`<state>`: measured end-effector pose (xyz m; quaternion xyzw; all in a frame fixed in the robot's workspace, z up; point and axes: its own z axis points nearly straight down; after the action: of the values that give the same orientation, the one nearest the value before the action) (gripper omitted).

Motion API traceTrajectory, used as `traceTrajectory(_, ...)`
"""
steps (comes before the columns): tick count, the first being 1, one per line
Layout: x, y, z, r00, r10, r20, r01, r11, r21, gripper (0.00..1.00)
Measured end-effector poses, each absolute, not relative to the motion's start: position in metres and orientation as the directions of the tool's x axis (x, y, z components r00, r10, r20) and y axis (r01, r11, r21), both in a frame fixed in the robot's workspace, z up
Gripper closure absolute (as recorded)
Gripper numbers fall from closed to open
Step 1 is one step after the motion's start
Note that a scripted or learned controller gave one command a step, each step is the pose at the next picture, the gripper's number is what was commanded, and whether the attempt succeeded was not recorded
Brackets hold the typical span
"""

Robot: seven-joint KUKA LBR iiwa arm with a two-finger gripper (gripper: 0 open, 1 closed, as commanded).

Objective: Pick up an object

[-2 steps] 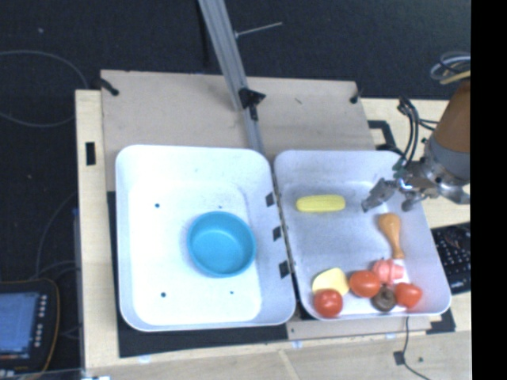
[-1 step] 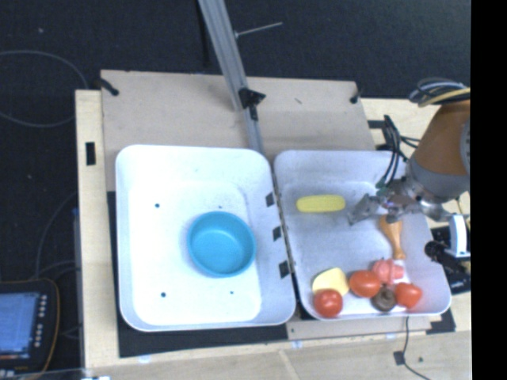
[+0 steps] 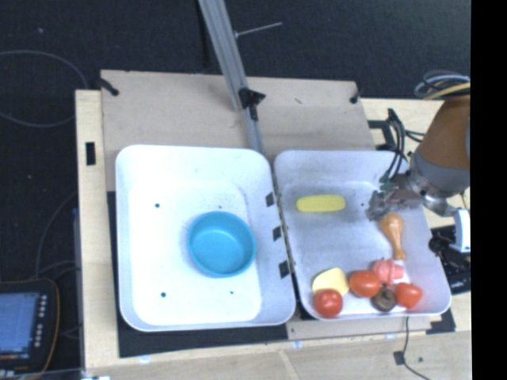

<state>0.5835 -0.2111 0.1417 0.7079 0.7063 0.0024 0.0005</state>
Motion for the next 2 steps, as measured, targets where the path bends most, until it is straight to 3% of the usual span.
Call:
traceTrajectory(1,0.5907,-0.214,0.2086,-0.005,1.0,-0.002,1.0,0.005,0.01,1.0)
traceTrajectory(2,0.5915,-0.2151,0.2144,-0.006,1.0,-0.001,1.0,0.006,0.004,1.0)
